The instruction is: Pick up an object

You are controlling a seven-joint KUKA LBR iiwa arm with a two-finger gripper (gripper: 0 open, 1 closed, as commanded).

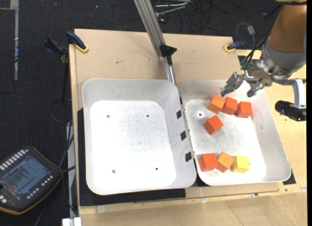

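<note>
So the pincer (pixel 242 87) is hanging over the far end of the right bin (pixel 273 142), fingers spread apart with nothing between them, and it sits just up and to the right of a row of three blocks. The grey arm with its orange section (pixel 288 22) comes in from the bin's upper right. That row, closest to the pincer, is a light orange block (pixel 216 104), then an orange-red block (pixel 230 106) touching it, then another orange-red block (pixel 244 109) on the end, all lined up along the far part of the right bin. A bit nearer the middle of that bin there's a lone red-orange cube (pixel 213 124), tilted and apart from the others. Down at the near end of the same bin is a second row: a red-orange block (pixel 208 162), an orange block (pixel 224 161) and a yellow block (pixel 241 163), pressed side by side. The left bin (pixel 92 122) sits right beside the right bin, edges meeting in the middle. Both rest on a tan surface (pixel 126 54), with a metal pole (pixel 148 17) slanting in from above the bins' shared edge. Way off past the left bin, at the lower corner on the dark floor, sits a handheld control pendant (pixel 24 176).
</note>
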